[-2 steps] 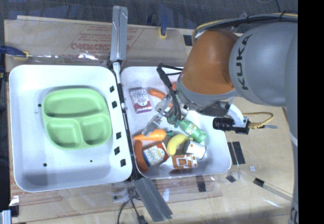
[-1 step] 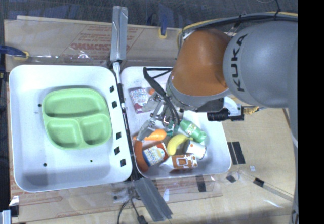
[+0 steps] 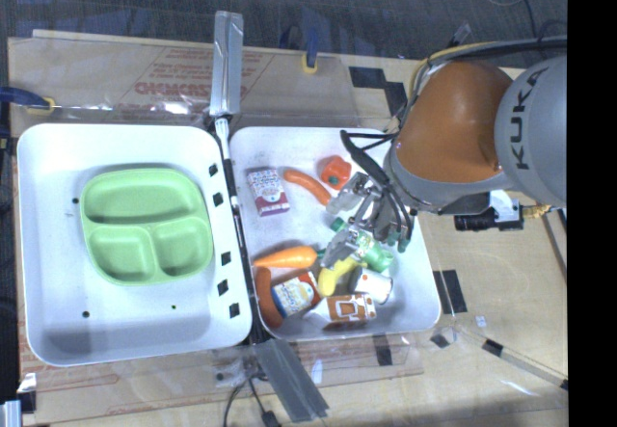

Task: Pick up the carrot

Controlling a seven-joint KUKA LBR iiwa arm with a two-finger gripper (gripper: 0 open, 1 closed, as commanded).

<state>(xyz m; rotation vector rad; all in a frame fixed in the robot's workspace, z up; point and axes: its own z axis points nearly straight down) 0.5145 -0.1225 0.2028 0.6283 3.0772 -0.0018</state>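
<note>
Camera view, from left to right: the left bin (image 3: 48, 252) holds a green divided plate (image 3: 147, 225), which lies flat near the bin's middle with its three sections facing up. A metal bar (image 3: 228, 64) stands at the far end of the seam between the two bins.

The right bin (image 3: 289, 141) is crowded. Near its left wall lies a small dark red packet (image 3: 267, 191). Just beside that, toward the far side, is a curved reddish-orange sausage (image 3: 307, 185), and next to it a small orange-red pepper (image 3: 335, 169). Nearer the front, the carrot (image 3: 285, 257) lies on its side, its length running left to right, close to the bin's left wall. Just in front of it is a jar with a blue and white label (image 3: 294, 296), with a brown sausage (image 3: 265, 298) curving along its left side. To the right of the jar lies a small orange bottle (image 3: 351, 308), a yellow item (image 3: 336, 275) touching the clutter above it.

The gripper (image 3: 359, 223) hangs low over the bin's right half, above the yellow item and a green item (image 3: 378, 257), to the right of the carrot and apart from it. Whether its fingers are spread or closed cannot be told. The grey arm (image 3: 530, 131) with its orange band (image 3: 453, 126) reaches in from the right.
</note>
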